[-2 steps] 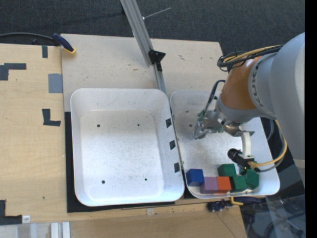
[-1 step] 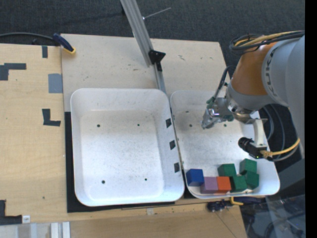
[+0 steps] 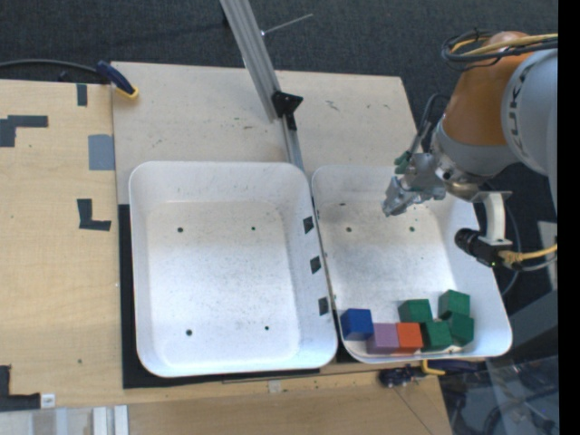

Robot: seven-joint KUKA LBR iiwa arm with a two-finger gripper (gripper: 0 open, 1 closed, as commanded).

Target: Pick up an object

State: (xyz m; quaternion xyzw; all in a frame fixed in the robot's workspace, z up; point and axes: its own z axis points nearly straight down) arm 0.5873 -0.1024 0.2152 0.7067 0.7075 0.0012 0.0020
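Coloured blocks (image 3: 412, 327) crowd the right bin's (image 3: 381, 252) near edge.

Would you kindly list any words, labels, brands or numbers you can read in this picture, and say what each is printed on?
"UK": dark letters running down the grey arm casing at the right edge, cut off by the frame; likely part of a longer brand name.
No readable text on the two shallow white bins, the coloured blocks or the bench's dark tape marks.
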